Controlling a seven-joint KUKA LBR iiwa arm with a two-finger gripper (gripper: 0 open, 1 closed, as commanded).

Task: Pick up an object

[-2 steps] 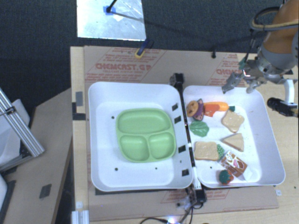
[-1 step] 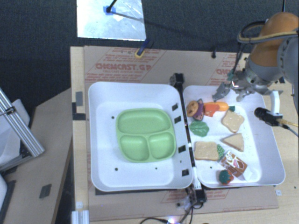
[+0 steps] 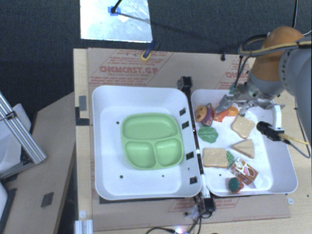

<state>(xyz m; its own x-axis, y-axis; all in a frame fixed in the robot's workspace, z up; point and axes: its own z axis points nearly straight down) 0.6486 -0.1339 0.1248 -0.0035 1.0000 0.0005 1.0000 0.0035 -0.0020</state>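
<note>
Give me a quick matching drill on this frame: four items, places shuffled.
Items:
1. green divided plate
2. green leaf
3. claw
4. square bread slice

Places:
A. back of the right bin, over the orange piece
B. right bin, beside the divider, just ahead of the leaf
C. middle of the left bin
D. right bin, below the purple and orange toy

Pairs: 1-C, 2-D, 3-A, 4-B

Evenly and brightly lit from above, with only soft, faint shadows inside the white bins (image 3: 146, 94). Strong glare off the silvery sheet (image 3: 116, 13) at top. Slightly soft throughout, grainy against the dark backdrop.
</note>
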